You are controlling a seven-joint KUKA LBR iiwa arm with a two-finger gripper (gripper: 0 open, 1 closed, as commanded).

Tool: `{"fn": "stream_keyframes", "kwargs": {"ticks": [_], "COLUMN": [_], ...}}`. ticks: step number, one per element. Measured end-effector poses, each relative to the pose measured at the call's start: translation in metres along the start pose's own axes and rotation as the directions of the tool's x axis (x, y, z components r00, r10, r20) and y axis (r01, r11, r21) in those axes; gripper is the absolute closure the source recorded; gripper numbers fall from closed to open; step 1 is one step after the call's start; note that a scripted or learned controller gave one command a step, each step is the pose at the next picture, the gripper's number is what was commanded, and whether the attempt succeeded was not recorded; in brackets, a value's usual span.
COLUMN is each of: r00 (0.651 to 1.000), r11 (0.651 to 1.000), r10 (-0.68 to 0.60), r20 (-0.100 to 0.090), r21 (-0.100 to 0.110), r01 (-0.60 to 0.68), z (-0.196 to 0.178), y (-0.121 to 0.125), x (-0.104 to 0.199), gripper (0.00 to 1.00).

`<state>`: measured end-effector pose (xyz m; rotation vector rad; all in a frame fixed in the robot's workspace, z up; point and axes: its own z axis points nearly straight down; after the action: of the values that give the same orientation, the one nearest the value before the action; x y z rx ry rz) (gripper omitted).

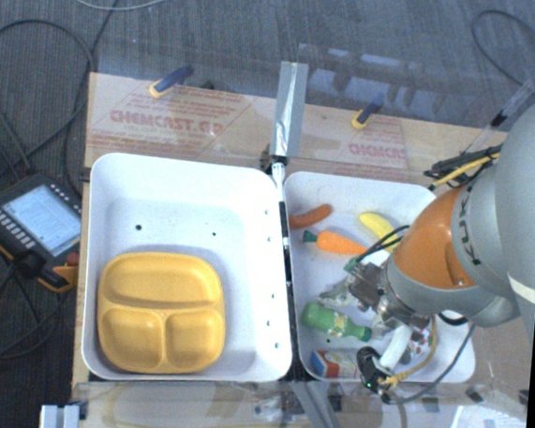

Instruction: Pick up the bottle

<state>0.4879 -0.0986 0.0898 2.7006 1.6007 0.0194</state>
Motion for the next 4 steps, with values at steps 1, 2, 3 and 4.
{"fn": "stream_keyframes", "kwargs": {"ticks": [1,2,3,4], "r00": [1.0,0.975,0.775,0.678], "r11": [1.0,0.975,0.775,0.678], "r10": [0.003,0.222,0.632,0.735], "r20": [0.005,0.009,-0.003,0.0], "r21": [-0.002,-0.001,-0.01,-0.003], "r01": [-0.003,-0.222,-0.632,-0.735], "z": [-0.009,-0.001,-0.002,-0.001], "y": [0.0,0.055,0.031,0.038], "x": [-0.002,0.029,0.023,0.021], "gripper": [1.0,1.0,1.0,1.0]}}
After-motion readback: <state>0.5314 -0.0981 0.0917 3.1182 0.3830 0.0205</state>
